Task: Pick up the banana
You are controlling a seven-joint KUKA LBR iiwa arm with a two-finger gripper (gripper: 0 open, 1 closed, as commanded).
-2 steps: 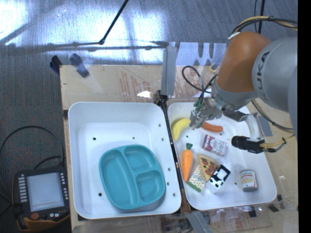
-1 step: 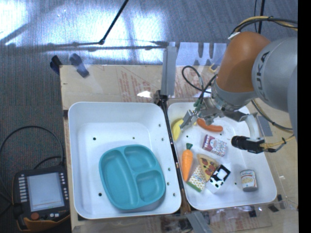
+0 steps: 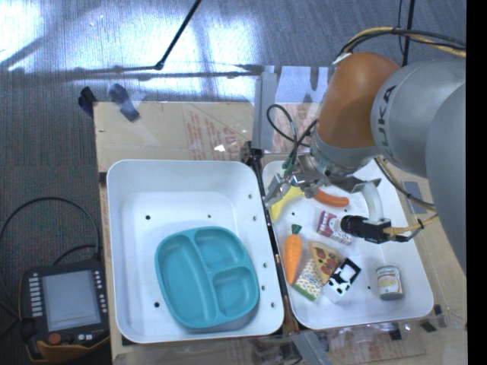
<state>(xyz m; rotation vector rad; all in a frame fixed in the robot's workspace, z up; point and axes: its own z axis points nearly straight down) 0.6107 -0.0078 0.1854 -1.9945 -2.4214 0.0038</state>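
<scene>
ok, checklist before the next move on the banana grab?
1. banana located, upper left of right bin: ok.
2. gripper over the banana: ok.
3. Banana between the fingers: cannot tell, arm hides it.
4. Neighbours apart from banana: sausage lies close, not ok; carrot apart, ok.
5. Bin wall beside banana may block a finger: not ok.
6. Teal plate sits in left bin, out of the way: ok.

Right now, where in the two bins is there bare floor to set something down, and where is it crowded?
Left bin: bare floor above and left of the teal plate. Right bin: crowded. The banana lies under the gripper, with the sausage, carrot, pizza slice and can nearby; bare floor runs along its lower edge.
</scene>
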